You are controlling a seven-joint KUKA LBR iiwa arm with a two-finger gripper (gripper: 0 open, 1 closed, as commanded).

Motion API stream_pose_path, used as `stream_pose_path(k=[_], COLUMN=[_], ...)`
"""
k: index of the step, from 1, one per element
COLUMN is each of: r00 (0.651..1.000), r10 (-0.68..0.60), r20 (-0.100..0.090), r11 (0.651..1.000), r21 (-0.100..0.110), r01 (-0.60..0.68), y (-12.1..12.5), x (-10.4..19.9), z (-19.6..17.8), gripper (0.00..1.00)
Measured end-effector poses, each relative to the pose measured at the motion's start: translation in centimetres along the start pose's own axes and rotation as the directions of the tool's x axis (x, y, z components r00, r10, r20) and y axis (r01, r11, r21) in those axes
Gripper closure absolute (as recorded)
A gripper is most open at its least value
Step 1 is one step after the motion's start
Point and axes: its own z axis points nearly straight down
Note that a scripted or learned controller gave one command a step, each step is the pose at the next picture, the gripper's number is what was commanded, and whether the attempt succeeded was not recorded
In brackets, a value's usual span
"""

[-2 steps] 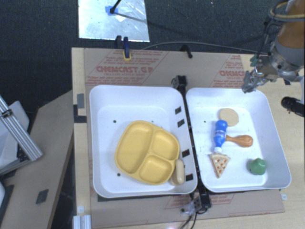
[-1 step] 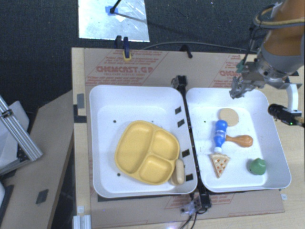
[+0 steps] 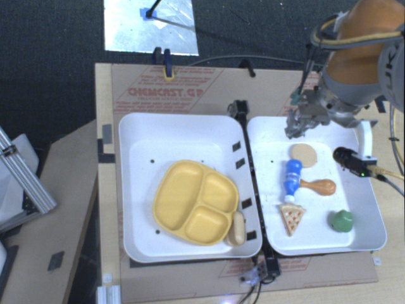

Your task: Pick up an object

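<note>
Two shallow white bins sit side by side on the bench, meeting along a black centre divider (image 3: 248, 170). The left bin (image 3: 142, 138) holds a yellow compartment tray (image 3: 195, 201) lying flat in its lower middle; a bread roll (image 3: 237, 228) rests against the tray's lower right corner, close to the bin's right wall. The upper part of this bin and its left side are bare white floor.

The right bin (image 3: 266, 138) holds the smaller items, gathered in its middle and lower half. A tan round cookie (image 3: 304, 154) lies highest. Just below it a blue bottle with a white cap (image 3: 292, 180) lies on its side, and a toy drumstick (image 3: 318, 186) stretches to the right beside the bottle. A toy pizza slice (image 3: 292, 218) sits just below the bottle's cap, near the front wall. A green round toy (image 3: 342, 220) lies apart, towards the lower right corner. The bin's upper left corner and left strip are open floor.

The gripper (image 3: 296, 126) hangs over the right bin's upper rim, above the cookie and apart from it. Nothing shows between its fingers; whether they are spread or pressed together cannot be told. The grey and orange arm (image 3: 361, 43) reaches in from the right.
</note>
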Motion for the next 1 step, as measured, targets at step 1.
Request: stream_pose_path(k=[1], r00=[1.000], r10=[-0.001], r20=[-0.001], r11=[1.000], r21=[0.000], r01=[0.001], y=[-2.10], x=[4.92], z=[0.49], gripper=[1.00])
